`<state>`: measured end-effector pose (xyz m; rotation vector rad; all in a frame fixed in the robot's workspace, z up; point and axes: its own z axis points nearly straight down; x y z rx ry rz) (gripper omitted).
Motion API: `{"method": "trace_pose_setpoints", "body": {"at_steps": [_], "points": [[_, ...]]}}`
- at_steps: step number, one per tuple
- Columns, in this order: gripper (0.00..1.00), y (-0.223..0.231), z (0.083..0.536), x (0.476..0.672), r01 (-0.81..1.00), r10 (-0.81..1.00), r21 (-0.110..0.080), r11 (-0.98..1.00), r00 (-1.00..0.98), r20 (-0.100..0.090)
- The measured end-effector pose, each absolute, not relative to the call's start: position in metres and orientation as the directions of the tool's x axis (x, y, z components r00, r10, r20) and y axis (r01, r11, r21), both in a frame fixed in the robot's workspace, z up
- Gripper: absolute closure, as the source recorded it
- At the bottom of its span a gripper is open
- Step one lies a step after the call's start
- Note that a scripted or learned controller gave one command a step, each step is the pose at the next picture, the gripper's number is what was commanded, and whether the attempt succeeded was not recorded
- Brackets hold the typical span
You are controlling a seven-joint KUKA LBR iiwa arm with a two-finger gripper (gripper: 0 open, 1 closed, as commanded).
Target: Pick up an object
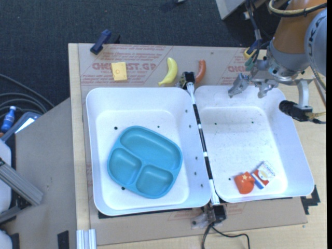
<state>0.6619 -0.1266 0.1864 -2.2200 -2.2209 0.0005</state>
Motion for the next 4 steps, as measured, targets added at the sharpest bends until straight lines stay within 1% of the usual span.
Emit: {"method": "trace_pose_setpoints", "body": {"at_steps": [1, 2, 3, 4], "points": [[0.00, -0.153, 0.085, 0.631, 1.000, 1.000, -0.001, -0.001, 0.001, 0.000], [0.00, -0.108, 0.084, 0.560, 1.000, 1.000, -0.003, 0.000, 0.000, 0.001], [0.00, -0.125, 0.088, 0.485, 1.000, 1.000, -0.003, -0.001, 0.001, 0.001], [0.00, -0.131, 0.084, 0.479, 1.000, 1.000, -0.003, -0.001, 0.001, 0.002]]}}
